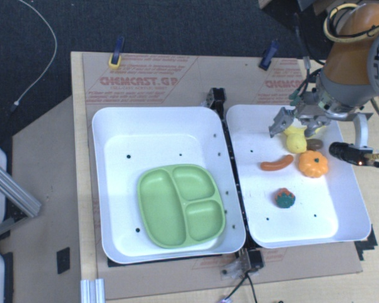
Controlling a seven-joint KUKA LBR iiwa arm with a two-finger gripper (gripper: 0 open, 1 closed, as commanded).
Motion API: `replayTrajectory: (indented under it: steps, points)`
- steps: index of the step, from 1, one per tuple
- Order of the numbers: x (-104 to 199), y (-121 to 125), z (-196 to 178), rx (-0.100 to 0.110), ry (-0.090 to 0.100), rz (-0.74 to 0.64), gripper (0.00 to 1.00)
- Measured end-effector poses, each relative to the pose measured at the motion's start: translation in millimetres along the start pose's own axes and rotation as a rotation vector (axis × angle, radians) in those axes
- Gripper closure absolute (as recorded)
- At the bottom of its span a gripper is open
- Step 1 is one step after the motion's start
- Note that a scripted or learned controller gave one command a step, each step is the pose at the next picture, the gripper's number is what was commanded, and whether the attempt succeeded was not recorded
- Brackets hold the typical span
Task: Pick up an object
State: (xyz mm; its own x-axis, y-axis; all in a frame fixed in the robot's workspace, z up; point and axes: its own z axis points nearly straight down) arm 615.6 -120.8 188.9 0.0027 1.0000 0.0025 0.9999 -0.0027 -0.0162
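Observation:
My gripper (297,126) hangs over the far part of the right bin (259,226), open, its two grey fingers spread wide. A yellow toy (296,142) lies just under and between the fingertips; they are not closed on it. A small brown piece (314,144) sits against the yellow toy's right side. An orange pumpkin-like toy (312,164) lies nearer the front, and an orange sausage-shaped toy (276,164) lies to its left. A small teal and red toy (285,198) rests in the middle of the bin.
The left bin (114,137) holds a green divided plate (180,204). A black clamp (216,96) sits at the far end of the seam between the bins. Blue and yellow clips (116,54) hold the cardboard's far edge.

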Motion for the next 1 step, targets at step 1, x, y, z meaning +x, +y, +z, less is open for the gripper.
replayTrajectory:
  steps: [1]
  points:
    - [0.3, 3.2, -8.5, -0.015, -0.002, -0.003, 0.0]
